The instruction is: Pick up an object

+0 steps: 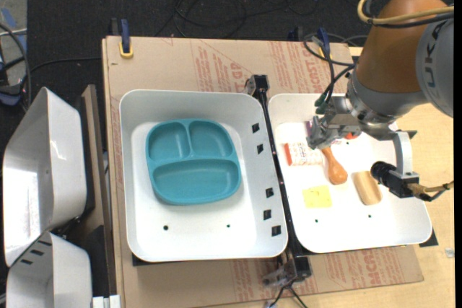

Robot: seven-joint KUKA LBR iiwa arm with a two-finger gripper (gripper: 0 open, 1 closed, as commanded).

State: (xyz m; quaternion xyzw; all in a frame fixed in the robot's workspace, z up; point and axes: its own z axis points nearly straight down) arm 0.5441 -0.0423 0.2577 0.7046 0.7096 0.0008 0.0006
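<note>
Hovering low in the right white bin, gripper over the orange wooden peg with rounded head | fingers: can't tell whether spread or clenched | advice: centre on peg's shaft, clear of white-and-red card, yellow square note, tan wooden block | teal divided plate in left bin

Faint red printed lettering runs across the brown cardboard sheet beneath the two white bins, too pale and skewed to read. On the grey arm at the cardboard's right end, the letters "UK" show. A white card bears red marks, illegible.
</note>
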